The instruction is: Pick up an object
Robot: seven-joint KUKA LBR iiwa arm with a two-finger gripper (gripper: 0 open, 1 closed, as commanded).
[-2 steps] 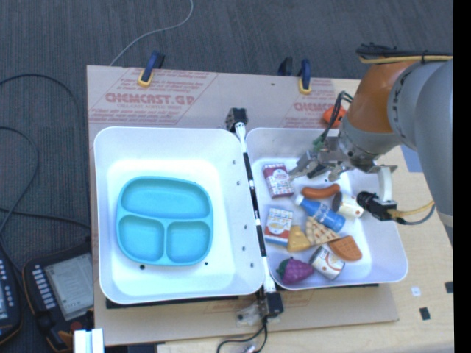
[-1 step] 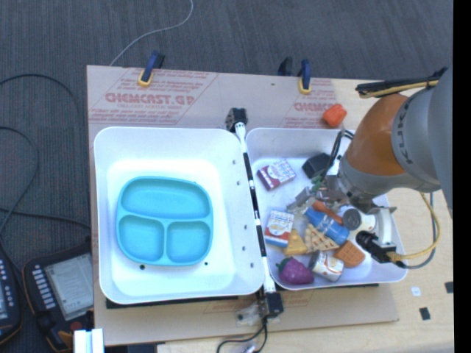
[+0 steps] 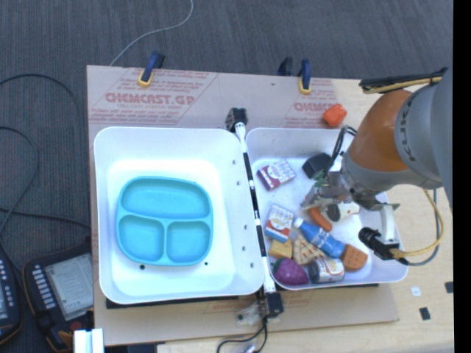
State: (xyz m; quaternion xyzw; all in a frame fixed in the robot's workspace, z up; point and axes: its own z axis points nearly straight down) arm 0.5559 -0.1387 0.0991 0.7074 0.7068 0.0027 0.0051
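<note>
Surface [image 3: 184, 98]: two white bins abreast.
Right bin [image 3: 291, 142]: small objects heaped along its near edge.
End effector [image 3: 324, 197]: above heap; finger state indeterminable.

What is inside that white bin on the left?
The left white bin holds one light blue plastic plate with three compartments, lying flat. The plate covers the bin floor beneath it, so anything under it is hidden.

The arm [image 3: 401, 134] covers the right bin's [image 3: 294, 140] far corner — and is itself cut off at the right edge. The tool's [image 3: 329, 197] fingers are too small to read among the toys.
</note>
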